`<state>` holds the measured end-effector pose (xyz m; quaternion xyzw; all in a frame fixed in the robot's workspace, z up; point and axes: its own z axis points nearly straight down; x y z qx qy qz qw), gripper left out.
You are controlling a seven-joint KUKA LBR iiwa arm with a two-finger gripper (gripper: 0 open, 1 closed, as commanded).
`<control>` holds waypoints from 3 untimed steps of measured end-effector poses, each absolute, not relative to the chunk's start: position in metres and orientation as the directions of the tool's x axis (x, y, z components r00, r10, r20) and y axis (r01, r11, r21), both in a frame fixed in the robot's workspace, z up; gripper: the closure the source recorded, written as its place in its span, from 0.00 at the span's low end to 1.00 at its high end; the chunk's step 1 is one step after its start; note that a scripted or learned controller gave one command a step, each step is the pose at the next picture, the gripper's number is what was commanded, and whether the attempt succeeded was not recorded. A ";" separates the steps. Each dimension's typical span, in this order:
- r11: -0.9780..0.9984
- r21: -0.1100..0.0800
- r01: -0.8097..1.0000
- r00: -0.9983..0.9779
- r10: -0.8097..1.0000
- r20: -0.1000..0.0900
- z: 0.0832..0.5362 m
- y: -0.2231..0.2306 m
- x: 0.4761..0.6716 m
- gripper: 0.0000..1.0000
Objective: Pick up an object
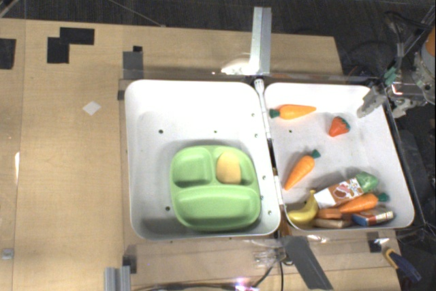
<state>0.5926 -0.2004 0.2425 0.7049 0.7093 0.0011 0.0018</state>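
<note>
The right bin holds toy food. A carrot lies near its far left corner and a red strawberry sits to the right of it. A second carrot lies tilted in the middle. Along the front wall are a banana, a small carton, a third carrot and a few smaller pieces heaped together. My gripper hangs over the bin's far right corner, up and to the right of the strawberry, with nothing seen in it.
The left bin holds a green divided plate with a yellow round fruit in its upper right compartment. A metal post stands behind the divider between the bins. Cables hang by the arm at the right.
</note>
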 end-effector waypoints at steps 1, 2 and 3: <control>-0.210 0.003 0.978 0.210 0.978 -0.001 0.133 -0.205 0.645 0.00; -0.154 0.008 0.988 0.154 0.988 -0.001 0.088 -0.184 0.652 0.00; -0.146 0.018 0.989 0.146 0.989 -0.002 0.103 -0.183 0.656 1.00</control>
